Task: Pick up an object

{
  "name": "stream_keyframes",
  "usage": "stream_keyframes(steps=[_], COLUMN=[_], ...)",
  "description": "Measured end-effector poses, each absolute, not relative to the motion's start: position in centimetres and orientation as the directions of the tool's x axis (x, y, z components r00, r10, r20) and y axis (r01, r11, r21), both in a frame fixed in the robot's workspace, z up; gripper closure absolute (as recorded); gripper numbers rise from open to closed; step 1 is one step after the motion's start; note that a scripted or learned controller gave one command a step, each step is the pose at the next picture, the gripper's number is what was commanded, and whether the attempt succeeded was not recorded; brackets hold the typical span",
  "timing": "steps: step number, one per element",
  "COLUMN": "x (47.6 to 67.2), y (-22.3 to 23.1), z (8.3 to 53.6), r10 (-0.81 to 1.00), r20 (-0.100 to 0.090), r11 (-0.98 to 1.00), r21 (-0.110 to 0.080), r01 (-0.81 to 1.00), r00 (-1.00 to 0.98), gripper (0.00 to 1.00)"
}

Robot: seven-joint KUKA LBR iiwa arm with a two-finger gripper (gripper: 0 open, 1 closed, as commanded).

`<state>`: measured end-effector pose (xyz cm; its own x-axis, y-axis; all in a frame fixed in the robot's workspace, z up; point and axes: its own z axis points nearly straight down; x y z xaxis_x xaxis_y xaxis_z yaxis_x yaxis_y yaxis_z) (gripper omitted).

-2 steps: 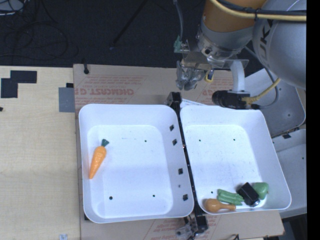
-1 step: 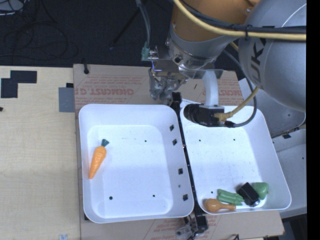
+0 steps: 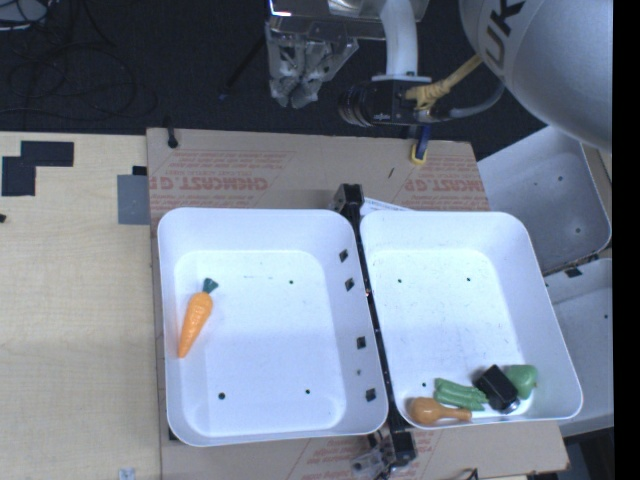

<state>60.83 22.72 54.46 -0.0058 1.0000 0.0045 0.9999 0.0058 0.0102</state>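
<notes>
— Where is your gripper right now?

— My gripper hangs high at the top of the view, above the far edge of the cardboard sheet, well back from both bins. Nothing sits between its fingers. Whether they are spread or closed, I cannot tell; they blur into 1 grey mass.

— And the things you could pick?

— In the left bin lies 1 carrot, near the left wall, green top pointing away from the camera. In the right bin, 4 pieces crowd the near right corner: a green bean pod, a black block leaning over a green piece, and an orange-tan pear-shaped piece touching the pod.

— Is your arm over either bin?

— No, its grey body fills the upper right corner.
</notes>
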Motion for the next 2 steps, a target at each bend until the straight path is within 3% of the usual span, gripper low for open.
stream_keyframes(steps=[1,2], x=[64.4,64.3], y=[24.5,21.0], z=[42.6,35.9], r10=[1.0,1.0], r20=[-0.004,-0.004], r11=[0.005,-0.002], r21=[-0.011,-0.01], r01=[1.0,1.0], r00=[-0.005,0.002], gripper=[1.0,1.0])
